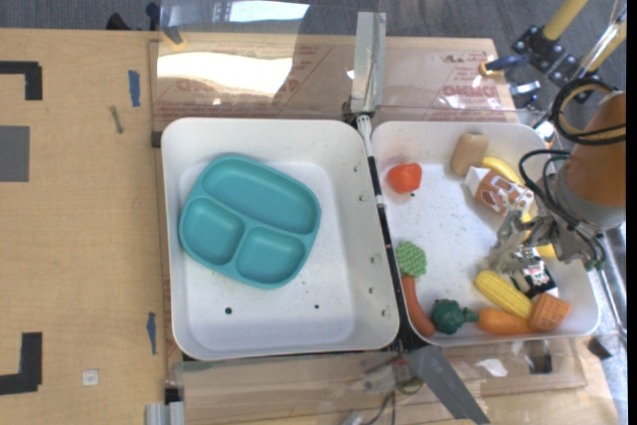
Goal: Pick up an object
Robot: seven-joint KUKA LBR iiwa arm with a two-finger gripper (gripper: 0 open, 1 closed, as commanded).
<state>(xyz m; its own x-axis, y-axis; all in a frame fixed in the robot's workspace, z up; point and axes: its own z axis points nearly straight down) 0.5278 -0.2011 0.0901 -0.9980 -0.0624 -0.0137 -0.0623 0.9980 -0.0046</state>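
The metal end effector (pixel 523 249) sits low in the right white bin (pixel 438 214), just above a glossy yellow plastic corn cob (pixel 501 292); how far its fingers are parted cannot be made out, as cables and toys blur its outline. Near it lie an orange ridged toy (pixel 547 312), a dark green lumpy vegetable (pixel 450 316) and a smooth red-orange tomato (pixel 403 177). The left white bin (pixel 199 314) holds a matte teal three-compartment plate (pixel 249 220). The brown surface (pixel 70 214) extends left.
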